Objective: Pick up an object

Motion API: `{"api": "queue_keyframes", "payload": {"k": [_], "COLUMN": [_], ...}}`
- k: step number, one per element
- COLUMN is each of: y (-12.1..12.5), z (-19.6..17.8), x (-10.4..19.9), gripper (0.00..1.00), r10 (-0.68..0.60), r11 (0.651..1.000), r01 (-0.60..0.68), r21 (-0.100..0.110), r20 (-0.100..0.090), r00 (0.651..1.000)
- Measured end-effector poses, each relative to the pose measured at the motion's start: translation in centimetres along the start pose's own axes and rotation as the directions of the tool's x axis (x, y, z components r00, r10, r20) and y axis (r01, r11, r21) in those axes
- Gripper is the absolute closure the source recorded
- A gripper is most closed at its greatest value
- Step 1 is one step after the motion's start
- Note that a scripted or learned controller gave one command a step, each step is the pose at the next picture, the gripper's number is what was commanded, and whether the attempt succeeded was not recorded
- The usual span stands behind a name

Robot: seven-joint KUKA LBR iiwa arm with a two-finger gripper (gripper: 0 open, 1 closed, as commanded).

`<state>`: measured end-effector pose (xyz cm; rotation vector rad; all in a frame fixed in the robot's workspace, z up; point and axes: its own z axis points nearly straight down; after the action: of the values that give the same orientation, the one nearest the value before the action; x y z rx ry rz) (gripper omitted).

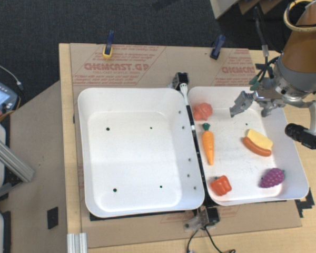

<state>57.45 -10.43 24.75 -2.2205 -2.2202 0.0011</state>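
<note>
The right bin (292, 165) holds several toy foods: a pinkish-red lump (202, 111) at its far left, an orange carrot (208, 147) along the left wall, a yellow and orange wedge (258, 142) in the middle, purple grapes (272, 177) at the near right and a red pepper (220, 185) at the near left. My gripper (253, 107) hangs over the far part of this bin, above and behind the wedge and to the right of the pinkish lump. Its fingers (239, 104) are spread open with nothing between them.
The left bin (87, 141) sits beside the right one, separated by a black divider strip (192, 136). Both rest on a cardboard sheet (142, 62) held by clamps at the back. The arm's orange band (300, 46) rises at the right.
</note>
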Motion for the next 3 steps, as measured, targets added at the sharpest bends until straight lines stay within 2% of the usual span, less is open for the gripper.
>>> {"api": "queue_keyframes", "payload": {"k": [1, 2, 3], "y": [2.9, -1.5, -1.3], "z": [-10.3, -22.8, -23.0], "x": [-4.6, -0.6, -0.7], "gripper": [0.0, 0.0, 1.0], "r10": [0.003, -0.004, -0.001], "r11": [1.0, 1.0, 1.0], "r01": [-0.003, 0.004, 0.001], "r21": [-0.016, -0.018, -0.008], "r20": [0.007, 0.003, 0.004], "r00": [1.0, 1.0, 1.0]}}
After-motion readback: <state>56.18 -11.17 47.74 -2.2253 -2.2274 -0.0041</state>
